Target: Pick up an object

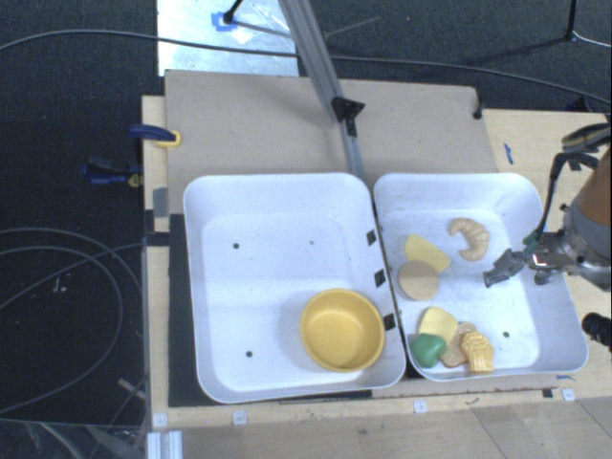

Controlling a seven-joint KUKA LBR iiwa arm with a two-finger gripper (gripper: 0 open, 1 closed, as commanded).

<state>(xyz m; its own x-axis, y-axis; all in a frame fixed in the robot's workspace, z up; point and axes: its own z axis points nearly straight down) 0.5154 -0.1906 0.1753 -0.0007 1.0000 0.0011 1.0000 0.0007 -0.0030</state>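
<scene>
Low in the left bin sits a yellow bowl (342, 329); tool (500, 272) hovers over right bin (535, 199).

Beneath me lay a dark carpeted floor (67, 84) crossed by thin black cables (57, 285), with a pale tan table (258, 127) set upon it. A grey metal pole (320, 60) slanted across the table, and blue clamps (134, 151) gripped its left edge under even light.
</scene>
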